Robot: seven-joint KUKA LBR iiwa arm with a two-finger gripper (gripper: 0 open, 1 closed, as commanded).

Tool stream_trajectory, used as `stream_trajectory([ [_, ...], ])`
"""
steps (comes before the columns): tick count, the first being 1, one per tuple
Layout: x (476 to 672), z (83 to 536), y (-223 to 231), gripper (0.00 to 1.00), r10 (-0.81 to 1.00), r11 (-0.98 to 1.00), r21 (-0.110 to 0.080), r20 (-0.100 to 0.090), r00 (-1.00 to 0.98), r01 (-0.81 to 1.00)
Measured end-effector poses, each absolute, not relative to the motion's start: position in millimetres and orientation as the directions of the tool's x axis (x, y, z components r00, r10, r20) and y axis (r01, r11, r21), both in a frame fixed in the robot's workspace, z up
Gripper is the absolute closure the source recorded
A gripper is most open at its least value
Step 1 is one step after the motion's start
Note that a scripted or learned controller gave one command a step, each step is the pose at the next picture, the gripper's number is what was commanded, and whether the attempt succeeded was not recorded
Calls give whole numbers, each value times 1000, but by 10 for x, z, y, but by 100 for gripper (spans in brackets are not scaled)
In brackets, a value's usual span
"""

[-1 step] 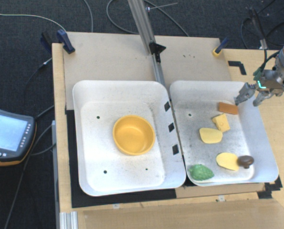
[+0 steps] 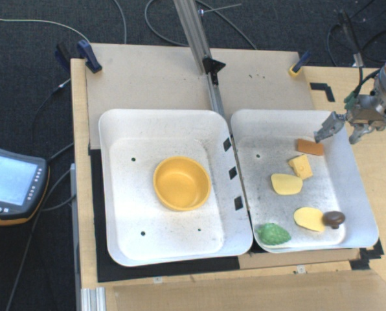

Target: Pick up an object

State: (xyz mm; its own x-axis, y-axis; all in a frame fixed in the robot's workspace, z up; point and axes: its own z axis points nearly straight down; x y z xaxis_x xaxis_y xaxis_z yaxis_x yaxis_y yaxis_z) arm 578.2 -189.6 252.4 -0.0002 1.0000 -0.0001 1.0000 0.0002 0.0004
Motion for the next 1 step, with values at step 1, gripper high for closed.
stream_trajectory([
  [1,5752,1964,-1799,0,1000,1,-4,1,-1,1000],
])
